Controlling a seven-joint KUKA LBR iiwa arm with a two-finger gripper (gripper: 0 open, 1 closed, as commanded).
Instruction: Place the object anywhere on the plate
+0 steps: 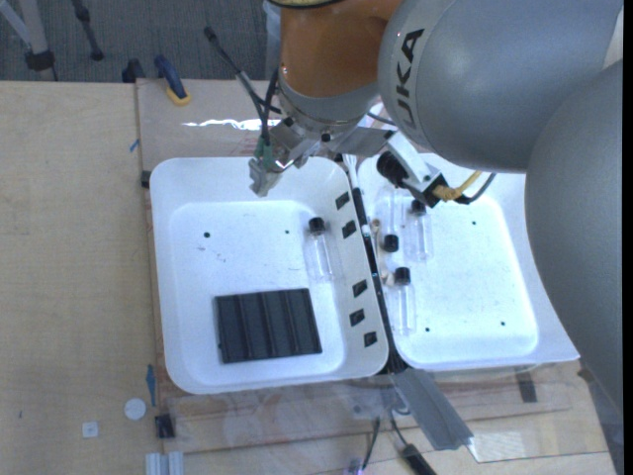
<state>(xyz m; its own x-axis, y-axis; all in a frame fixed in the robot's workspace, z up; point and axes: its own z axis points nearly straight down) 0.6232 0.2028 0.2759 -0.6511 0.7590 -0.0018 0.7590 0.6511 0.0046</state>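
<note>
A black ribbed rectangular plate (267, 326) lies flat in the front part of the left bin (178, 265). My gripper (260, 179) hangs over the back edge of the left bin, well behind the plate and a little to its left. A small green bit (265, 151) shows just above the gripper's tip. I cannot tell if that is a held object or part of the tool. The arm's orange band (326, 28) and grey body cover the upper right of the view.
The right bin (495, 295) sits beside the left one, with a row of black clips (358, 287) along the divider. Clear fixtures with black knobs (316, 228) stand near the divider in both bins. A blue-and-yellow tool (170, 79) lies on the bench behind.
</note>
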